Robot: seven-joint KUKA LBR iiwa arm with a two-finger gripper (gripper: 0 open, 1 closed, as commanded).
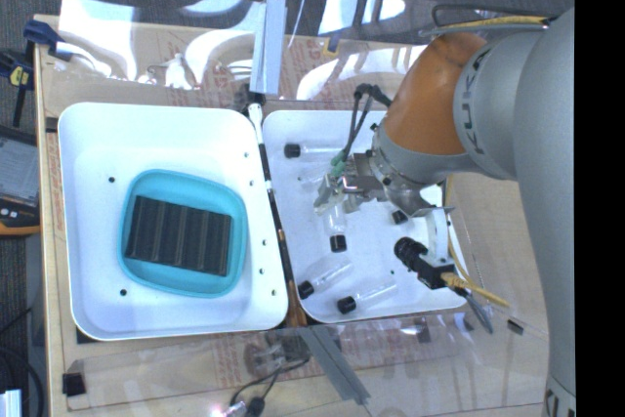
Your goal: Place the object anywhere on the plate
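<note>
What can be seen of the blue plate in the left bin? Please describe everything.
The blue plate is a rounded rectangle, light blue, looks like plastic, with a raised rim around a dark ribbed centre. It lies flat on the floor of the left bin, slightly turned, apart from the walls. Nothing lies on it.

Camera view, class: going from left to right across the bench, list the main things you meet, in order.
Left white bin → blue plate lying in it → right white bin → clear vials with black caps scattered in it → gripper → grey and orange arm.
</note>
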